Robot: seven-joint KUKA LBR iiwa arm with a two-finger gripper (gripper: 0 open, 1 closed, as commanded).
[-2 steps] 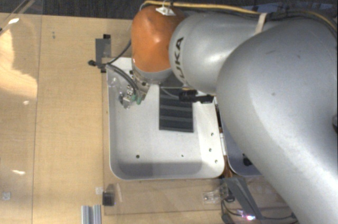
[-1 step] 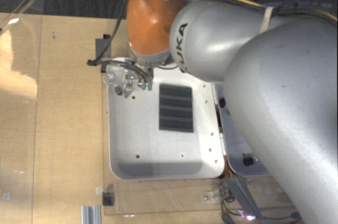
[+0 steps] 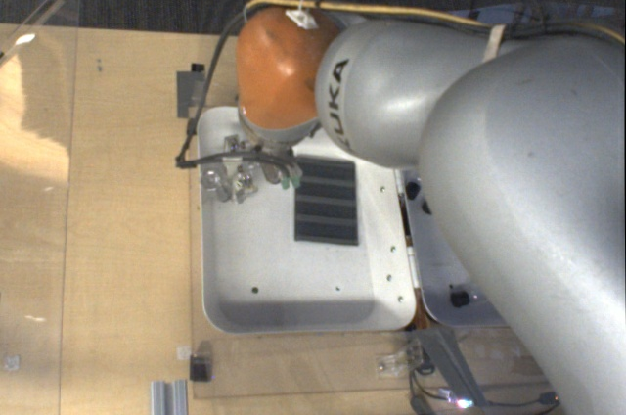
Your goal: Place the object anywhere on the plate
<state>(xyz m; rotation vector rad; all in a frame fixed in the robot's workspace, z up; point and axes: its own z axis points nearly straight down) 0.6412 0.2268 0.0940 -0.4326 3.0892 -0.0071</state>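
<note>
My gripper (image 3: 233, 178) hangs low over the far left corner of the left white bin (image 3: 293, 315), under the orange wrist band. A dark grey ridged rectangular slab (image 3: 326, 201) lies flat on the bin floor just to the right of the gripper, apart from it. No object shows in the gripper's metal parts. A small green bit (image 3: 290, 176) sits between the gripper and the slab; what it is I cannot tell. The arm's grey body covers most of the right bin (image 3: 435, 278).
A small dark thing (image 3: 458, 298) shows on the visible strip of the right bin. The wooden bench (image 3: 108, 237) stretches out to the left. Small brackets (image 3: 201, 366) stand at the left bin's near corner.
</note>
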